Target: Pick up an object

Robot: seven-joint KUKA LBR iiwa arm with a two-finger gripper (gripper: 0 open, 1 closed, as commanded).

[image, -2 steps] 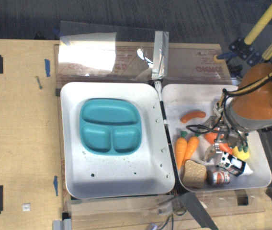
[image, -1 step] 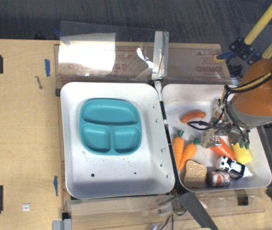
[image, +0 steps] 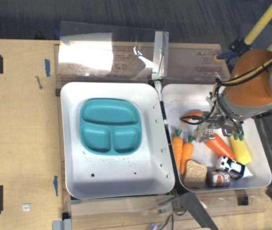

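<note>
Desk [image: 16, 143]: bare tan board at the far left, with black corner marks and bits of blue tape, nothing on it to pick.
Left bin [image: 73, 176]: holds a teal divided plate [image: 110, 126] sitting just above its centre; the plate lies flat, well apart from the toys.
Divider: the two bins meet edge to edge, a clear plastic sheet [image: 107, 56] standing at their 12 o'clock side.
Right bin [image: 263, 171]: all the loose things are crowded here, likely so the arm has plenty to try for in one reach.
Twin carrots [image: 183, 150]: two small orange carrots side by side at the bin's 9 o'clock edge, tips pointing down.
Bread piece [image: 196, 172]: tan, at 7 o'clock, touching the carrots' tips.
Can [image: 219, 178]: small, lying at 6 o'clock beside a black-and-white toy [image: 232, 166].
Large carrot [image: 220, 146]: near the bin's centre, slanted, its top just under the arm's tool; probably the nearest candidate.
Corn [image: 240, 148]: yellow, at 4 o'clock, just beside the large carrot.
Gripper [image: 212, 128]: low over the bin's centre, beneath the orange band; whether its fingers are spread or closed, I cannot tell, and nothing is plainly held.
Stage: judged a descent toward a grasp, no object lifted yet.
</note>
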